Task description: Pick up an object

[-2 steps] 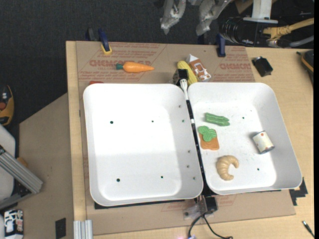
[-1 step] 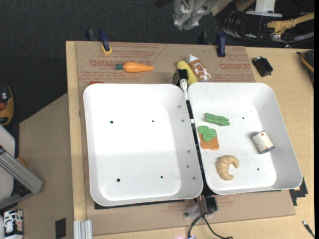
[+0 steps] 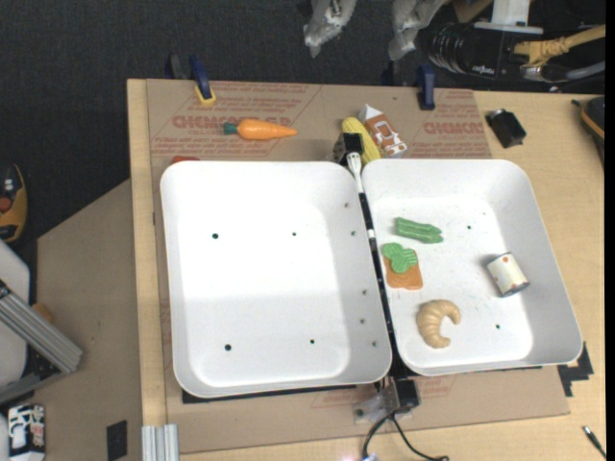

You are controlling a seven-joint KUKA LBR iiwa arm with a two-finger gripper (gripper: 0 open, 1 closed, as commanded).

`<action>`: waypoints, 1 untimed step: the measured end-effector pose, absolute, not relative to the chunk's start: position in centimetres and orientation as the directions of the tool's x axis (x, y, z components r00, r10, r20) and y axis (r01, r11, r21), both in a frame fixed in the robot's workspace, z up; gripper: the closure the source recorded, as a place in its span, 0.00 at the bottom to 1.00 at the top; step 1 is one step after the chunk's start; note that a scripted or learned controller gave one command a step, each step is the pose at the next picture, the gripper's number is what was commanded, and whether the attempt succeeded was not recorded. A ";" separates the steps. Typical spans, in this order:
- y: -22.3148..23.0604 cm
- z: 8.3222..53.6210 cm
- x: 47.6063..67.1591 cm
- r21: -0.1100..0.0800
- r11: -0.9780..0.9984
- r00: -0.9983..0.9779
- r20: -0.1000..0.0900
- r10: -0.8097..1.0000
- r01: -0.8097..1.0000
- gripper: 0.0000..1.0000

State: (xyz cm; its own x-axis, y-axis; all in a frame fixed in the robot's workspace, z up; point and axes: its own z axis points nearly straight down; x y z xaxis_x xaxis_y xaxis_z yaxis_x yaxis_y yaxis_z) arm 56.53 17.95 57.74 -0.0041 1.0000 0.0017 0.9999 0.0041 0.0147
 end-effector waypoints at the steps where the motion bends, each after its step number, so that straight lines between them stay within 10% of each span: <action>1: 18.0 58.9 56.6 0.020 0.005 -0.005 0.003 1.000 1.000 1.00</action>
